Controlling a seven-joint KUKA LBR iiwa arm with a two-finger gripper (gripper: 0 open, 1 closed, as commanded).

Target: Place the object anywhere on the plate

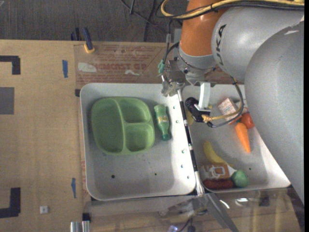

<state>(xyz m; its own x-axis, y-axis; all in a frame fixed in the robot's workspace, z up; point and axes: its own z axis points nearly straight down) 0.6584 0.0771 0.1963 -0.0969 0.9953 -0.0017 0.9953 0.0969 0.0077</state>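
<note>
A green divided plate (pixel 123 124) lies in the left bin (pixel 130 178), toward its far left part. A small green bottle (pixel 162 122) lies flat in the same bin, right beside the plate's right edge. My gripper (pixel 170 87) hangs over the far right corner of the left bin, a short way beyond the bottle's top end. I see nothing held in it.
The right bin (pixel 270 173) holds a banana (pixel 212 153), a carrot (pixel 243 137), a small box (pixel 226 106), a brown sausage (pixel 218 183), a green ball (pixel 240 178) and a packet (pixel 217 170). The wall between the bins (pixel 189 144) runs just right of the bottle.
</note>
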